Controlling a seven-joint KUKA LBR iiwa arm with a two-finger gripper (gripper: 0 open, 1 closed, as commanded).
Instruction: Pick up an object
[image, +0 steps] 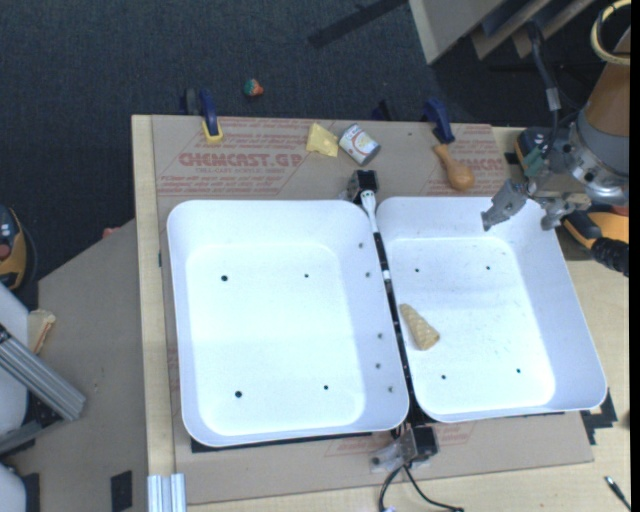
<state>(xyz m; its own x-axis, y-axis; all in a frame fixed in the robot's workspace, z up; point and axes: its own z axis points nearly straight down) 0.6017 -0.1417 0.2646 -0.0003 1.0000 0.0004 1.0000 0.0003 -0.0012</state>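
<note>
Desk (280, 160) on dark carpet (120, 60), 2 white bins; right bin (560, 340) w/ tan lump (419, 326). Gripper (522, 203) over right bin's far rim, jaws released, nothing in them.

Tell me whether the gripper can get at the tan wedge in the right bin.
Probably yes: the tan wedge lies alone near the right bin's left wall, with the gripper hovering over the bin's far edge.

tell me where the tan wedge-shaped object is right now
The tan wedge-shaped object lies in the right white bin, on its floor close to the left wall, beside the divide between the two bins.
</note>
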